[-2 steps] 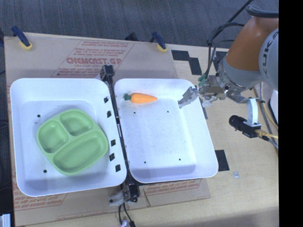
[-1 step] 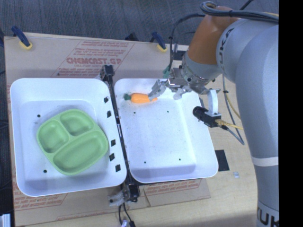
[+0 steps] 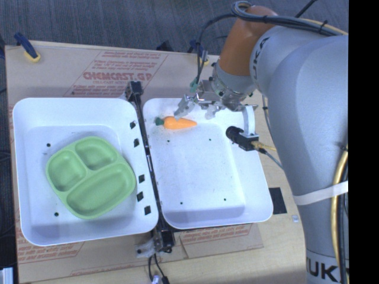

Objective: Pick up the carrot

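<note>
Carrot (image 3: 179, 123) lying flat at the far end of the right bin (image 3: 237, 209). Pincer (image 3: 190, 105) just above it, seemingly released, gripping nothing. Green plate (image 3: 90, 177) in the left bin (image 3: 23, 158).

The arm (image 3: 302, 93) was a thick, smooth, light grey casing with rounded segments. An orange band (image 3: 240, 43) ringed it just above the wrist. Black cables (image 3: 284, 21) ran in a bundle over the orange band and along the upper casing, and a thinner black loop curved off to one side. The tool (image 3: 198, 102) was small, made of bare metal parts with pale fingers. Black letters, a "UK" (image 3: 323, 271), showed low on the grey base. A white strap (image 3: 323, 193) crossed the lower casing.
</note>
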Robot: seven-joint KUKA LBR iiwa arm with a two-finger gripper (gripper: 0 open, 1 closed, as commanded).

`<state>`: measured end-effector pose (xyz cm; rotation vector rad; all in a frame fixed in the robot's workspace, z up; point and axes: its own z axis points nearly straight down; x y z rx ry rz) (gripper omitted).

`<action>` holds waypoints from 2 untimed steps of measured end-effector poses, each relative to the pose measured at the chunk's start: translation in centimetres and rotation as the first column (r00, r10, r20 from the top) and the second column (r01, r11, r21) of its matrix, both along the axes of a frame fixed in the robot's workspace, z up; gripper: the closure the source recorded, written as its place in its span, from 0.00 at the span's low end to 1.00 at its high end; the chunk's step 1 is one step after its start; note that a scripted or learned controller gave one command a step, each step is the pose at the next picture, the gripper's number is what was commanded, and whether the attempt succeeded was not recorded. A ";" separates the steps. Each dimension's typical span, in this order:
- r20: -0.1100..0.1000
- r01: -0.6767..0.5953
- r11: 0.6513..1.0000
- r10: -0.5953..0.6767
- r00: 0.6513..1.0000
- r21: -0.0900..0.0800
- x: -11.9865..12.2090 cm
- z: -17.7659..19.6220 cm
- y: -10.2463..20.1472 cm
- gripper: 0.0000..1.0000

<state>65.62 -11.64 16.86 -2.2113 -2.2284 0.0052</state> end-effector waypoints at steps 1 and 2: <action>-0.006 0.000 1.000 0.000 1.000 0.001 -0.1 -7.8 -1.8 0.00; -0.003 0.002 1.000 -0.002 1.000 0.002 0.0 -7.7 -3.3 0.00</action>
